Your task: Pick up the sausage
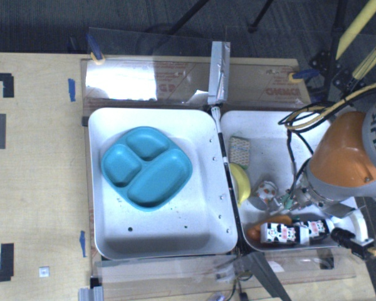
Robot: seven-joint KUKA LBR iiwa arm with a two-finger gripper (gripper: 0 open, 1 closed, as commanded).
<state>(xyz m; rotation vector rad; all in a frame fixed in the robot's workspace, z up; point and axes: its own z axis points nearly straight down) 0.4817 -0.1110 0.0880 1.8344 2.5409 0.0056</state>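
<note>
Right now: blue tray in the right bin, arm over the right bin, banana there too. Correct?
Not quite. The camera view shows the blue tray in the left bin, not the right. The rest holds: the arm is over the right bin, and the banana lies there.

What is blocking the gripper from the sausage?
A black-and-white patterned pack lies along the right bin's front wall, just below the gripper, and it covers the right end of the sausage.

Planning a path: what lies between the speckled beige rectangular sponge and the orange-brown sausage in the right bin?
The yellow curved banana lies between them, seen in the camera view.
</note>
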